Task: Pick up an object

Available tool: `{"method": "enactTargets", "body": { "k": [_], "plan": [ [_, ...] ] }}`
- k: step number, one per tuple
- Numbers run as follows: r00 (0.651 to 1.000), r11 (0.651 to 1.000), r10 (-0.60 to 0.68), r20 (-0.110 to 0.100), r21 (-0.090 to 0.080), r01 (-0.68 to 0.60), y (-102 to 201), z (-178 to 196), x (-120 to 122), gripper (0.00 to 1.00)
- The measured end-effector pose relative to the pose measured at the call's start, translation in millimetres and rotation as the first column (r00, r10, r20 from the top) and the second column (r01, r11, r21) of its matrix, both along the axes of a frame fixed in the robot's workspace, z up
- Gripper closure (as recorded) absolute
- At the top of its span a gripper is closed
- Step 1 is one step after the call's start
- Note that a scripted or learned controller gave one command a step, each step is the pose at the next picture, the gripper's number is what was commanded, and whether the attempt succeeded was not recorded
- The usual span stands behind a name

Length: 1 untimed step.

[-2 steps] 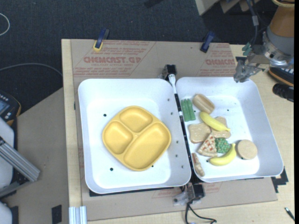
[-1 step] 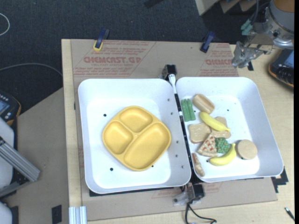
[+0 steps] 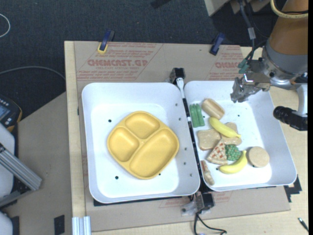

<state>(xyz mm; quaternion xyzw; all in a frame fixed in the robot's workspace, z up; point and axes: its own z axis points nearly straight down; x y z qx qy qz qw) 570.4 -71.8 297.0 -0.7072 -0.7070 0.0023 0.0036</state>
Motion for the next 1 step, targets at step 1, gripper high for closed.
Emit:
{"method": "enactTargets", "body": {
  "k": [1],
  "plan": [
    [1.0,1.0,0.005,0.007,0.001,-0.005,41.6,29.6,-49.5,1.0]
  ]
}}
